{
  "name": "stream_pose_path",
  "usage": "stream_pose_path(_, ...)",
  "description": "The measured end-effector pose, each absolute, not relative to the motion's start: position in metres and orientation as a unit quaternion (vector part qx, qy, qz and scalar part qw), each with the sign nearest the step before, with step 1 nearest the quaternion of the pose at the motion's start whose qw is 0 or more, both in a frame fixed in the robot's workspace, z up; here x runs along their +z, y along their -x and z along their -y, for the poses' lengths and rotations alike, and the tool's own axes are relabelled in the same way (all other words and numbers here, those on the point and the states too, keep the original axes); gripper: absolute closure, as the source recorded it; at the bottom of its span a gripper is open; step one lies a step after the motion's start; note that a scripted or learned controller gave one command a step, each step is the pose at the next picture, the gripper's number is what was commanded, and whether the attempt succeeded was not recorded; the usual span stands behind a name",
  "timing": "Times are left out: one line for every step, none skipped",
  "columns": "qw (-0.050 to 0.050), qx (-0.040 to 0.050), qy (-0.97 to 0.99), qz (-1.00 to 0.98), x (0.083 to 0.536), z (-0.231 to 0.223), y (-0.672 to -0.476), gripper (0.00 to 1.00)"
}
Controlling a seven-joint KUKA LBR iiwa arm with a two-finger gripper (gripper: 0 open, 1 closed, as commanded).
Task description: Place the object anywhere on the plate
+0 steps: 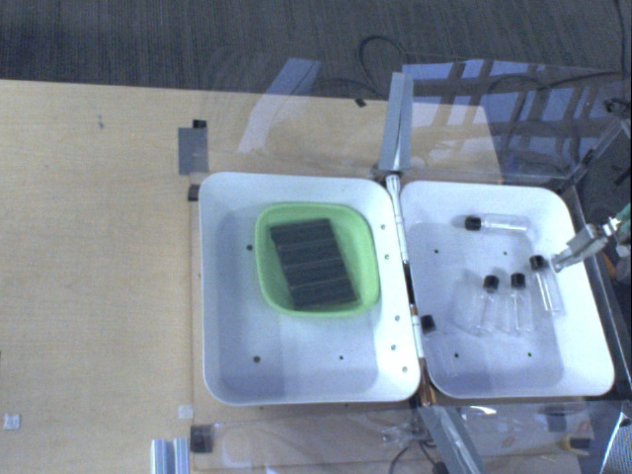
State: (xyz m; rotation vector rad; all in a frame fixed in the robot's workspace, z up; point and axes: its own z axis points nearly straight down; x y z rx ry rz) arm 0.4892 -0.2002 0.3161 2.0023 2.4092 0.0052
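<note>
Pale wood covers the worktop [89, 265], and beyond its far edge we see dark ribbed flooring with a black cable looping across it. Two shallow white bins sit side by side on the wood, their inner rims meeting at a grey rail.

We find the green plate [318, 259] in the left bin [296, 363], a rounded square dish lying toward the bin's far half. A dark slatted rack [313, 263] rests flat inside it, tilted a little off the plate's edges.

We count four clear vials with black caps in the right bin [494, 363]. One vial [497, 224] lies on its side near the far wall, cap pointing left. Two more, [485, 302] and [515, 300], lie close together around the middle of the bin, caps toward the far side. The fourth vial [545, 284] lies just to their right, its cap near the tip of the pincer.

We see the pincer [568, 258] entering at the right edge of the view, a slim pale tip slanting down over the right bin's right side. Its tip sits just beside the cap of that fourth vial, and we cannot tell whether they touch. We cannot tell how the pincer is set, nor whether it has hold of anything. Every vial lies in the right bin, well apart from the plate.
</note>
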Motion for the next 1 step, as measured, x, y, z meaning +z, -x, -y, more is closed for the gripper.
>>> stream_pose_path(0.003, 0.0011, -0.672, -0.740, 0.3255, 0.2061, -0.4884, 0.00)
